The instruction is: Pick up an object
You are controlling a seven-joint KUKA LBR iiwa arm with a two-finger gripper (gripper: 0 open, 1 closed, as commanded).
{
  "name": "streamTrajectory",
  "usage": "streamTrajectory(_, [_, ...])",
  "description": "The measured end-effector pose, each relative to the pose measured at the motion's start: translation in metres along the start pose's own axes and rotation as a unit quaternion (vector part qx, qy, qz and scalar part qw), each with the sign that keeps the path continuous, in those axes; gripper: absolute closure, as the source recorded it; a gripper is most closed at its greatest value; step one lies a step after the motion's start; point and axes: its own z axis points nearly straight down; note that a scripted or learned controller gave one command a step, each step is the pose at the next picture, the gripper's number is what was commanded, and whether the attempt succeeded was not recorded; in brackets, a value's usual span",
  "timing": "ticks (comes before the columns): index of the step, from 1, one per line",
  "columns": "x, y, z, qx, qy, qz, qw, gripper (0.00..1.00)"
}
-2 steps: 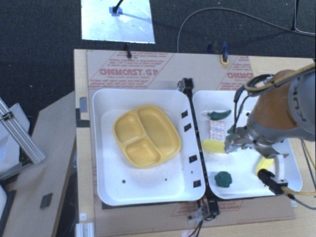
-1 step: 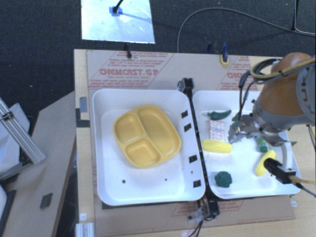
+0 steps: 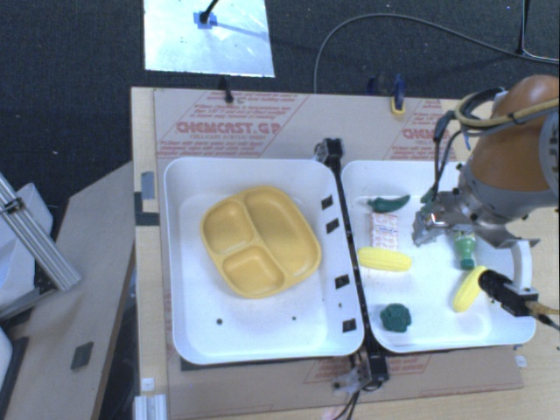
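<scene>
The arm (image 3: 516, 147) reaches in from 3 o'clock over the right bin (image 3: 420, 344). Its gripper (image 3: 435, 226) hangs above the bin's middle; whether it is wide, narrow or holding anything cannot be told. Below lie a corn cob (image 3: 385, 260) at 9 o'clock of the gripper, a green pepper (image 3: 389, 203) at 11, a broccoli (image 3: 395, 317) at 7 and a banana (image 3: 468, 289) at 5. The left bin (image 3: 192, 322) bears a yellow divided plate (image 3: 260, 241) with 3 compartments.
</scene>
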Motion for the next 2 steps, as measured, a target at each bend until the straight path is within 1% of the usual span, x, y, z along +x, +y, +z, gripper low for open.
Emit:
streamTrajectory(1, [0.043, 0.017, 0.006, 0.001, 0.001, -0.002, 1.0, 1.0])
streamTrajectory(2, [0.096, 0.039, -0.004, 0.0, 0.001, -0.003, 1.0, 1.0])
